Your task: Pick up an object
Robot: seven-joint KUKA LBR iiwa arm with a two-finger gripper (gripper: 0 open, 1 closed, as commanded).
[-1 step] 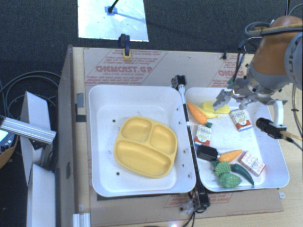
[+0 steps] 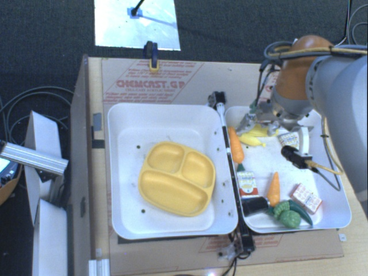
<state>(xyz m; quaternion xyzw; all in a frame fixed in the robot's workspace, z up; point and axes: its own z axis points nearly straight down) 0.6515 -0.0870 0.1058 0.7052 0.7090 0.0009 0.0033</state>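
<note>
I have the gripper (image 2: 265,121) low in the upper part of the right bin (image 2: 339,209), right over the banana (image 2: 256,138). Whether it is grasping anything I cannot tell; the wrist hides that end. The banana lies near the bin's upper left, just beside a carrot (image 2: 235,145) along the dividing wall. My judgement: I should centre on the banana's middle, across its narrow width, and keep off the carrot and the wall (crowding there invites a slip). The left bin (image 2: 123,154) bears a yellow tray (image 2: 177,178); a second carrot (image 2: 273,188) and broccoli (image 2: 286,213) sit lower right.
</note>
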